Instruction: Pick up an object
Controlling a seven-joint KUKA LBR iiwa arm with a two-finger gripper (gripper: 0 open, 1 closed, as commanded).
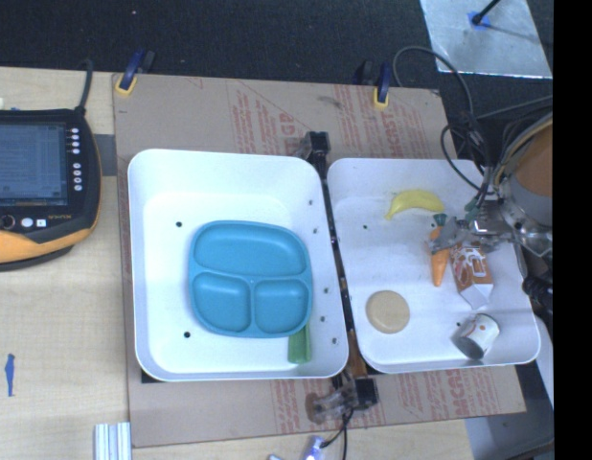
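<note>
Camera view, right bin (373,353): gripper (466,230) low over carrot (438,264), jaw state cannot be told. Banana (416,202), cookie (387,311), packet (471,268), cup (476,335). Left bin (152,257): blue plate (248,278).

arm (526,175) cut off at right edge, jaws too small to read, green item (298,346) half under blue plate (250,278)

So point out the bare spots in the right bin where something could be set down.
Free: the right bin floor along its left wall, between the banana and the tan disc. A smaller patch lies between that disc and the carrot. Crowded: the right side, around the gripper, snack packet and cup.
</note>
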